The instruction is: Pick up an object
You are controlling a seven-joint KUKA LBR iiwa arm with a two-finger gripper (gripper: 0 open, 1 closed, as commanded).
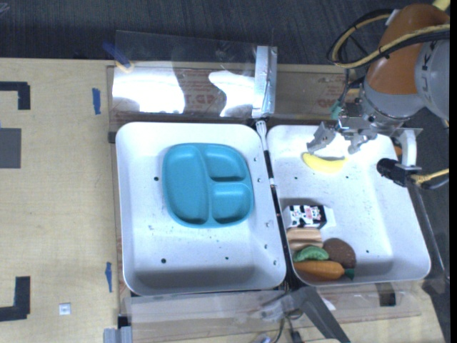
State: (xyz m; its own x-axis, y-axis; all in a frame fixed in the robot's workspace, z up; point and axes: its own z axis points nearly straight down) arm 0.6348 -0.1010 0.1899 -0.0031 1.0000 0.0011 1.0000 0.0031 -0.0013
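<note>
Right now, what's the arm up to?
The end effector is spread open over the back of the right bin, just above a yellow banana; nothing sits between its fingers. At that bin's front left lie a black-and-white carton, a hot dog, a brown piece and a carrot. The left bin holds a blue divided plate.

The jaws [337, 138] hang spread open over the far end of the right bin [400, 213], just above a yellow banana [323, 163] lying on the bin floor. Nearer the front sit a black-and-white carton [308, 215], a sandwich [305, 237], a brown piece [340, 250] and a carrot [319, 269]. A blue divided tray [207, 183] lies in the left bin [143, 241].
</note>
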